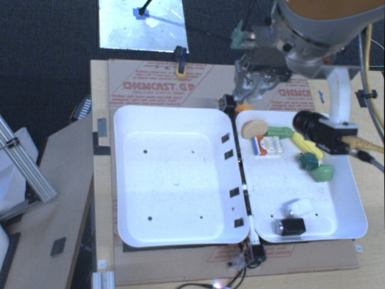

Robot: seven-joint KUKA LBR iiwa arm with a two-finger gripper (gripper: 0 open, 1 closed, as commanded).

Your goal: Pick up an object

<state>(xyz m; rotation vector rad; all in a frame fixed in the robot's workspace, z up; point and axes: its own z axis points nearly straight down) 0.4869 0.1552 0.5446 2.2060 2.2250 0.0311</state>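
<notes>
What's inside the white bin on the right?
The right bin holds a round tan disc, a small red and white box, a yellow banana, green toys, a white piece and a black block. A black camera mount covers part of the banana.

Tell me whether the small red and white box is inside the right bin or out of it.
Inside. The small red and white box lies flat on the right bin's floor near its upper left, beside the tan disc and within the rim.

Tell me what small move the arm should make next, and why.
Probably lower the gripper a little toward the orange object just below it at the right bin's top-left corner; it looks like the nearest item, though partly hidden.
</notes>
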